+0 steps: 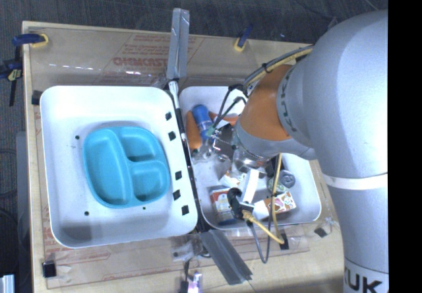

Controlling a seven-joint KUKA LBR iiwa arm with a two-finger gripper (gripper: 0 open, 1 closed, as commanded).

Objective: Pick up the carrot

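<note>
Grey arm (349,120) looms over the right bin (310,209), wrist bent down beside the carrot (192,132). That carrot lies along the bin's left wall, touching a blue bottle (201,119); likely light, stiff, smooth, best gripped mid-length. Pincer (227,153) state: cannot tell

Carrot (192,132) partly under the blue bottle (202,118); hand (221,148) tips indistinct.
</note>
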